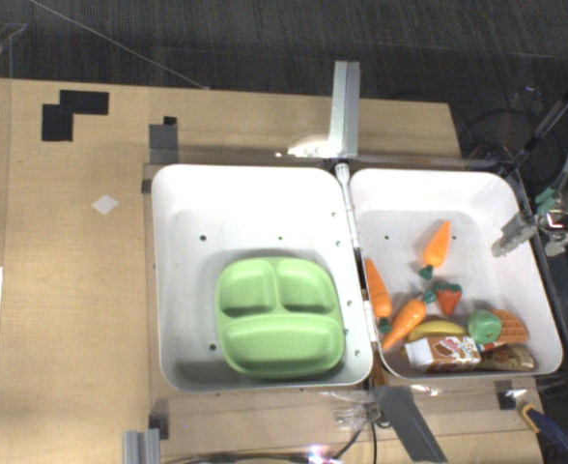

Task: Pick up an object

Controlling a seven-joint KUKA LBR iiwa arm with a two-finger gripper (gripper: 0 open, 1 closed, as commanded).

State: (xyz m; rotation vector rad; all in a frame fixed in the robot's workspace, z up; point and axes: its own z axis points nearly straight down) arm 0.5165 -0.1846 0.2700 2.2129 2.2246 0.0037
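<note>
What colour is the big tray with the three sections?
The tray is light green, clear in the camera view.

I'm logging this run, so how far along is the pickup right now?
Nothing looks picked yet. The hand sits at the right white bin's right edge, with no item seen between its fingers. The orange toy carrots and other toy food lie in that bin. The whole grasp and lift remain.

At the right bin's rim, the robot shows a slim grey metal finger piece (512, 234) below a blocky pale head with a teal-green spot and thin dark cables.
</note>
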